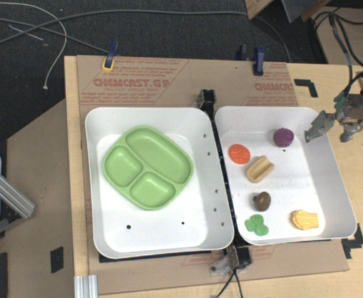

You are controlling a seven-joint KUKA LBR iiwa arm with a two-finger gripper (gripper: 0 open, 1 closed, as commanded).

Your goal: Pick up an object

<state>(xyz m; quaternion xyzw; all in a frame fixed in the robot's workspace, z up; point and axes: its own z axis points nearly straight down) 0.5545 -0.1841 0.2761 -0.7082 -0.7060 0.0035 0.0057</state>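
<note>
The right bin holds several small toy foods: a purple ball, an orange round piece, a tan bun-like piece, a brown piece, a green leafy piece and a yellow piece. My gripper hovers over the bin's upper right rim, just right of the purple ball. Its fingers stand apart, open, with nothing between them.
The left bin carries a green divided plate. A black clamp sits between the bins at the back. Blue clips pin the cardboard base at the far edge. Cables lie on the dark floor beyond.
</note>
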